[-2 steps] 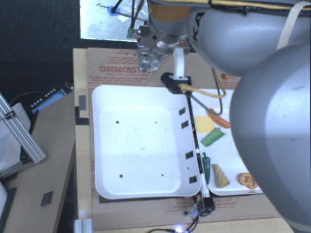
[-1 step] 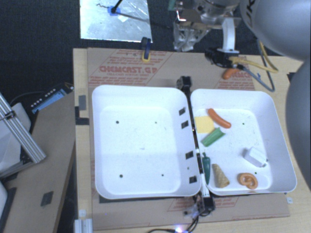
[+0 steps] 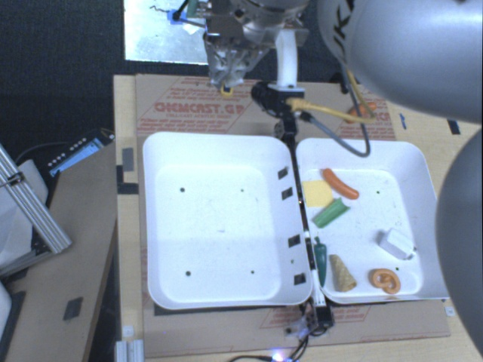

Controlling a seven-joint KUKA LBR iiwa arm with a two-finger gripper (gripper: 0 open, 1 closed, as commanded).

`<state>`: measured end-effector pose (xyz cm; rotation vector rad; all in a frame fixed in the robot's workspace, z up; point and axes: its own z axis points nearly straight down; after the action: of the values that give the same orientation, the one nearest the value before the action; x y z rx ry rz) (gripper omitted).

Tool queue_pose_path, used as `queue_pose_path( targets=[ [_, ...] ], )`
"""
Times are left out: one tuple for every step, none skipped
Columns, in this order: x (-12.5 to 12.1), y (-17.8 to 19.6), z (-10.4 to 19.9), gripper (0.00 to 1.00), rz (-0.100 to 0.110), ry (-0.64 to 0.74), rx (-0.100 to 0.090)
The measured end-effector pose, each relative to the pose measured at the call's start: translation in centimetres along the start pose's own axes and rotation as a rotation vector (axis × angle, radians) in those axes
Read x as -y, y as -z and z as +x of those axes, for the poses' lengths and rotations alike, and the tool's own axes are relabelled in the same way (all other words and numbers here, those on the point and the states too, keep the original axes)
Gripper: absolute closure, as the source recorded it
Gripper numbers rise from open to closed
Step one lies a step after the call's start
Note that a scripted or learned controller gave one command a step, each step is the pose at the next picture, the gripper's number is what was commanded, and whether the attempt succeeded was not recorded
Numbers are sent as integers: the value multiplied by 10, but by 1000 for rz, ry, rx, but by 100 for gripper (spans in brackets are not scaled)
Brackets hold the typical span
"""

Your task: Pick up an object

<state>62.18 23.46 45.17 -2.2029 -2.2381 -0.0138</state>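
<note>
Gripper sits high, past the far rim of the left bin, over the cardboard. A small yellow speck shows at its fingertips; possibly a held item, too small to tell, so jaw state cannot be called. Candidate objects all lie in the right bin: sausage, yellow slab, green pod, white block, cone, pretzel. Judged step: between attempts or transit. Next move needs travel to the right bin and descent over one object.
</note>
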Motion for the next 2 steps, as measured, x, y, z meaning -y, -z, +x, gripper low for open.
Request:
queue_pose_path(
  targets=[
    [72, -50, 2, 100, 12, -9, 7],
    [45, -18, -74, 100, 0, -22, 9]
  ],
)
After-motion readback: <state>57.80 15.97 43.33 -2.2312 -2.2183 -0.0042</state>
